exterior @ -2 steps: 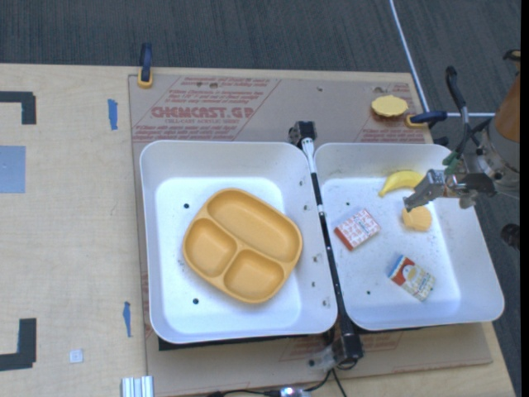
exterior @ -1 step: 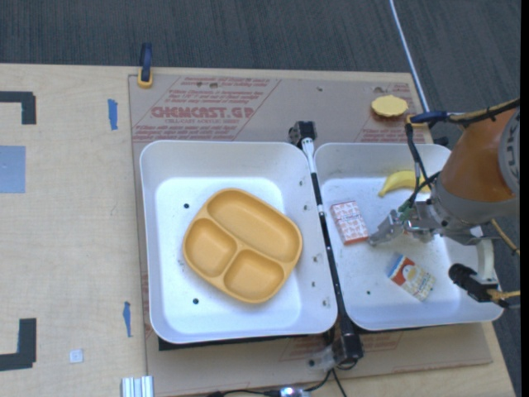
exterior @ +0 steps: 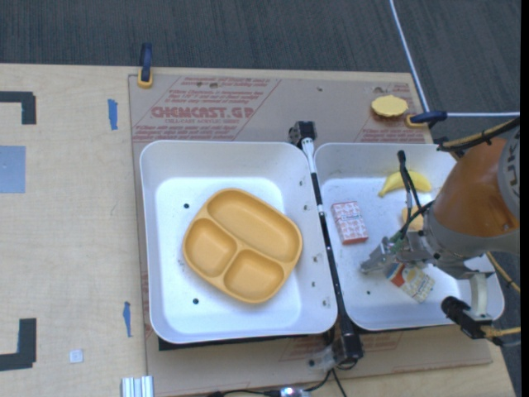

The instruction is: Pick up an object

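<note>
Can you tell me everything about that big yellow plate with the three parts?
The divided plate looks like smooth yellow-orange plastic, rounded, with three compartments: one long one along the far side and two smaller ones nearer. Nothing lies in them. It rests flat, turned at a slant, in the middle of the left bin, touching only the bin's white floor.

A printed cardboard sheet (exterior: 248,110) lies on the wooden surface (exterior: 66,246) under two white bins. The left bin (exterior: 157,222) holds a yellow divided plate (exterior: 241,245) at its centre. At the sheet's 11 o'clock corner sits a yellow-and-blue clamp (exterior: 145,64); a second clamp (exterior: 397,110) grips its 1 o'clock corner.
</note>
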{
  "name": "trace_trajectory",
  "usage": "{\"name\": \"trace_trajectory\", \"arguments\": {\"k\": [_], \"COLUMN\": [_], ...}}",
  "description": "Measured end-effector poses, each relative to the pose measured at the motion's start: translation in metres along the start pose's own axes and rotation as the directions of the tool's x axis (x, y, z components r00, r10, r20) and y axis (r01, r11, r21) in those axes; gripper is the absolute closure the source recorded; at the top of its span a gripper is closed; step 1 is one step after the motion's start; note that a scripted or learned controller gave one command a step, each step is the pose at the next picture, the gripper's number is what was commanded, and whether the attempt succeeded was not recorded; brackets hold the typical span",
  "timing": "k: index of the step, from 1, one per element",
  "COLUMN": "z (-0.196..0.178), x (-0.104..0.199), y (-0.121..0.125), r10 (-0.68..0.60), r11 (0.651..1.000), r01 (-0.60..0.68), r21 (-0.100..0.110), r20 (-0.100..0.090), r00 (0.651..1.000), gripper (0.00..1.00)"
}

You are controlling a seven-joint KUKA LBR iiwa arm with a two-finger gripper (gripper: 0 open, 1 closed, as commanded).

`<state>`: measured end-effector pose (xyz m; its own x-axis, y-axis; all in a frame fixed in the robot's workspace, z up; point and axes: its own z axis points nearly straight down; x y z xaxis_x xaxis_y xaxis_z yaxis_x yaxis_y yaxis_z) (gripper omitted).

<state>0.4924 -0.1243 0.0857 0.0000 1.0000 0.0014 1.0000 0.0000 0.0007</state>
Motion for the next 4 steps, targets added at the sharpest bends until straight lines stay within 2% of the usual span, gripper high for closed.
{"name": "trace_trajectory", "arguments": {"k": [1,4], "z": [-0.0002,-0.0001], "x": [0.0315,0.0291], "y": [-0.0116,-0.0116], "r10": [-0.001,-0.002], "r11": [1.000,1.000], "r01": [0.001,0.002], "r21": [-0.003,-0.004], "r20": [0.001,-0.001], "r00": [1.000,1.000], "gripper": [0.00,0.00]}}
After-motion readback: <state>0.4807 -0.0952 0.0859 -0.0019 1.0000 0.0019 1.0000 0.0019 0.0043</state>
